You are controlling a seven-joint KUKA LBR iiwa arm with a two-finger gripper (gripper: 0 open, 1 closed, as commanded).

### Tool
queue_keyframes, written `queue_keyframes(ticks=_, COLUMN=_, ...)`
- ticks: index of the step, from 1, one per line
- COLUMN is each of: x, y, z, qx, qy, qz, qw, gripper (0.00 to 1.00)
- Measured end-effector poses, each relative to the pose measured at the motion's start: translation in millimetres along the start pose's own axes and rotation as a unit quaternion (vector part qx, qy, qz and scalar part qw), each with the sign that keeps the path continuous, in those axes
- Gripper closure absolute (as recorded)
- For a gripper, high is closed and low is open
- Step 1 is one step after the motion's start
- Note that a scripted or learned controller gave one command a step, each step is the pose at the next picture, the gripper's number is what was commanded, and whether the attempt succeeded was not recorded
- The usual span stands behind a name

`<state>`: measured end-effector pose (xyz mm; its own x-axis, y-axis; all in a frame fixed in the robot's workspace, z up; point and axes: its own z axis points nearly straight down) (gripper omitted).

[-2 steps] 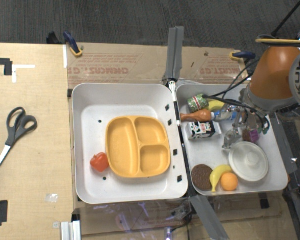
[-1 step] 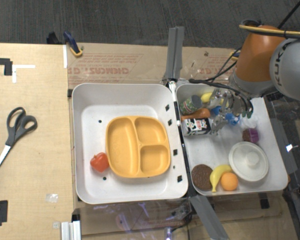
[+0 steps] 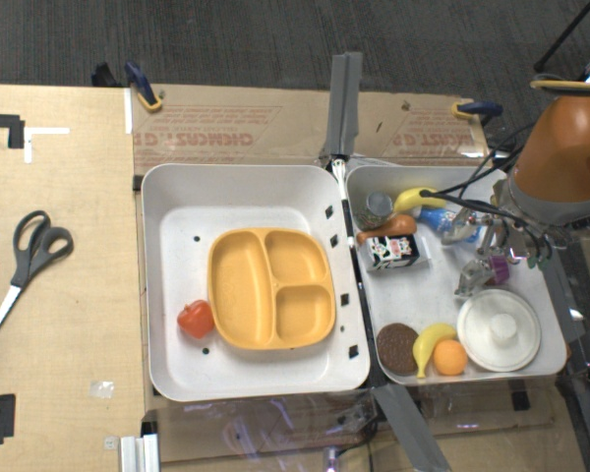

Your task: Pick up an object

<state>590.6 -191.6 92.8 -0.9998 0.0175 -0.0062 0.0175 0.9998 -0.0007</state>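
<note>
My gripper (image 3: 475,264) reaches into the right bin (image 3: 551,293) from the upper right and hangs just above the white bowl (image 3: 500,329). A purple item (image 3: 500,268) lies right beside it, partly hidden by the gripper's cables. Left of the gripper are a black-and-white carton (image 3: 393,251), a brown sausage-shaped piece (image 3: 391,227), a yellow banana (image 3: 413,199) and a blue item (image 3: 439,217). Along the bin's front lie a brown disc (image 3: 396,346), a small banana (image 3: 428,343) and an orange (image 3: 450,357).
The left bin (image 3: 167,264) holds a yellow divided plate (image 3: 271,287) and a red piece (image 3: 195,318) at its left. Scissors (image 3: 29,254) lie on the bench at the far left. A grey post (image 3: 342,106) stands behind the divider between the bins.
</note>
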Motion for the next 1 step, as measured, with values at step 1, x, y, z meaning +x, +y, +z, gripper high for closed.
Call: queue_keyframes(ticks=1, x=-57.2, y=3.2, z=5.5, qx=-0.001, qy=0.022, qz=0.043, qw=0.9989, gripper=0.0)
